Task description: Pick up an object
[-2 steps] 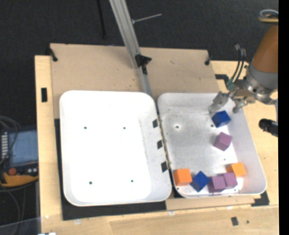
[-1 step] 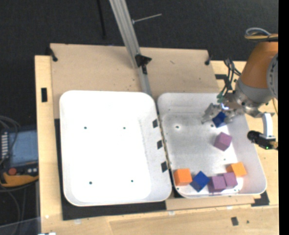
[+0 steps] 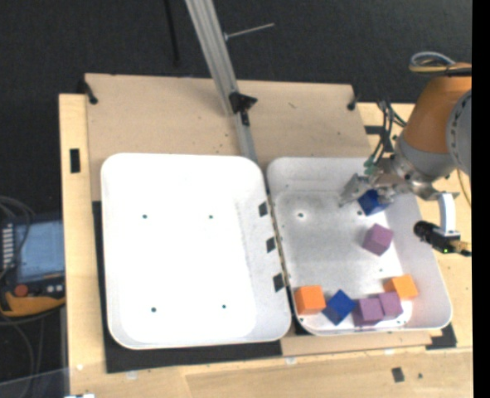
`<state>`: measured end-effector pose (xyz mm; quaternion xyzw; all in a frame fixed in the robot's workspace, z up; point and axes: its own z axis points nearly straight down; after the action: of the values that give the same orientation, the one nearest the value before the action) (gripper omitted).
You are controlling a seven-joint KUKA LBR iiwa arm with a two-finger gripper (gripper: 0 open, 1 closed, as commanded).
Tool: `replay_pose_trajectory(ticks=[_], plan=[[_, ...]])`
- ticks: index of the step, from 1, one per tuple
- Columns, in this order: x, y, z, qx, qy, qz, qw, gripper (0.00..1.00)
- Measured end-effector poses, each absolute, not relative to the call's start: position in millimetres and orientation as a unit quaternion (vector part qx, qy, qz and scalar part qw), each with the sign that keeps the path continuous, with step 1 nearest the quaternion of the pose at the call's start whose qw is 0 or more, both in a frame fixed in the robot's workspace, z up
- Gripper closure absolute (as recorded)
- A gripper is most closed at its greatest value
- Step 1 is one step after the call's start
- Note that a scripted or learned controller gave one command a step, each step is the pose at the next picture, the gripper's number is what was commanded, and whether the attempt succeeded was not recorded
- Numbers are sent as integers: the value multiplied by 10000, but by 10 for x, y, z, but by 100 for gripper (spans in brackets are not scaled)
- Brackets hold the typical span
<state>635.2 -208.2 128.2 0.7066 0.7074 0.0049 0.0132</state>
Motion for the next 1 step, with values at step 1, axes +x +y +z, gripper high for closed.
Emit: replay_pose_trajectory(ticks=[1], plan=[[6364,-2096,1386,7066,7074,63,169,100]])
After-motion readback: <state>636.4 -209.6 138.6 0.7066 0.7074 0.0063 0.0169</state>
